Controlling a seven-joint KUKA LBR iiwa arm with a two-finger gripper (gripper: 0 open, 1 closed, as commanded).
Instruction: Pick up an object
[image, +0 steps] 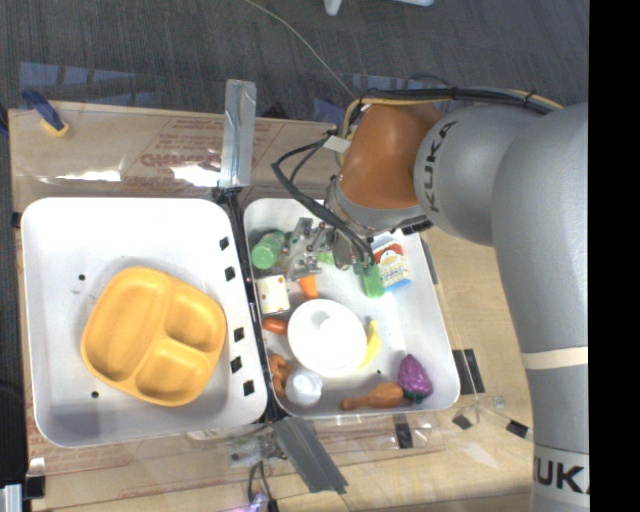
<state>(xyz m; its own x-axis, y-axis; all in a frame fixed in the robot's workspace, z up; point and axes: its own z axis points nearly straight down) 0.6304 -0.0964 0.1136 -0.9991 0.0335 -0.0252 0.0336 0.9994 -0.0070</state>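
Claw (318, 248) sits low inside the right bin (438, 318), at its far end, under the orange wrist band. From my feed I cannot tell whether it is open or closed — the metal parts blur against the clutter — and I see nothing clearly between them.

Items logged relative to the claw:
- green round object (266, 251) just to its left in the view, against the bin's inner wall.
- small white-and-red box (272, 294) toward the near-left, close by.
- orange piece (309, 287) directly on the near side, almost touching.
- green bottle-like item (373, 280) to its right, with a blue-and-white carton (395, 267) beside that.
- white bowl (326, 337) further toward the near side, mid-bin; a yellow banana (372, 345) lies along the bowl's right edge.
- purple object (414, 377), a brown drumstick-shaped piece (372, 398) and a small white cup (303, 386) lie at the near end, well apart from the claw.

Left bin (60, 230) sits well off to the claw's left — it holds a yellow divided plate (152, 335), lying flat.

Both bins rest on the desk (120, 140), which is covered with clear sheeting.
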